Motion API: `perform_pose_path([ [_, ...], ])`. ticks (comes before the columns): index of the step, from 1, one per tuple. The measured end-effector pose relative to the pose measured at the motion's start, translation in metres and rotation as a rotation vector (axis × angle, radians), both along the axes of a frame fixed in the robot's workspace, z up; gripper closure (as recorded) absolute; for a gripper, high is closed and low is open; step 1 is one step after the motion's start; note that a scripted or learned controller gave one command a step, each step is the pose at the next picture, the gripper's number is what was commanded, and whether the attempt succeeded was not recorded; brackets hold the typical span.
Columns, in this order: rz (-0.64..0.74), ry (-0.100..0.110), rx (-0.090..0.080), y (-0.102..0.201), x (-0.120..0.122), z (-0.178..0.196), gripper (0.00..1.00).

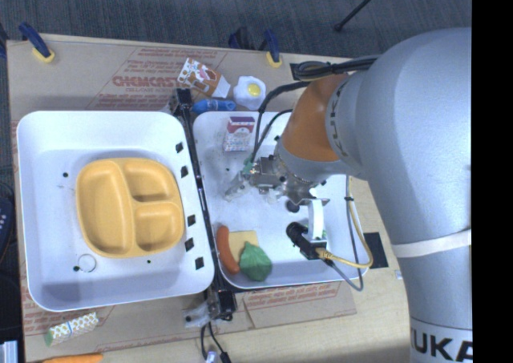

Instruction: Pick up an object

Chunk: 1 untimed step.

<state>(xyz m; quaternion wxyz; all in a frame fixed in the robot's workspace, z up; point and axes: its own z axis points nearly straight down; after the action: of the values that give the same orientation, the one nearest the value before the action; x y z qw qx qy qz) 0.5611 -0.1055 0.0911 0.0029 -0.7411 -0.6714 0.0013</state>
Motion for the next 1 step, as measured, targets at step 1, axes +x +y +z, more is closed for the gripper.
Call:
perform_pose_path([
  [1, 0.153, -0.004, -0.001, -0.0086, 0.0957, 0.0009, 0.00],
])
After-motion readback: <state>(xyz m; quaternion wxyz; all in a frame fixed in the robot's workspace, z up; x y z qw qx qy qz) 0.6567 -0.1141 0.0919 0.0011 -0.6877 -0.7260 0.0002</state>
